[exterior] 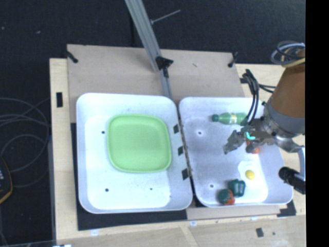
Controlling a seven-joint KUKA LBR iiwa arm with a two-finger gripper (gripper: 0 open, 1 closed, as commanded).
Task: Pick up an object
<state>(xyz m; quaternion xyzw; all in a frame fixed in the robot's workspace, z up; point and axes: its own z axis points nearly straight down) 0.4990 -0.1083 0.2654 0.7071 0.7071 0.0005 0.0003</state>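
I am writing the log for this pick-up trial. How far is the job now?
Done: the arm has reached into the right bin, and the tool is low over its floor. In hand: I see nothing between its fingers. Left: the grasp and the lift. The green bottle, the yellow piece and the dark green pieces all lie on the bin floor. The green plate lies in the left bin.

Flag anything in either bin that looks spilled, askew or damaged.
Nothing stands out. The green plate lies flat in the left bin; the bottle on its side and small toys sit loose in the right bin.
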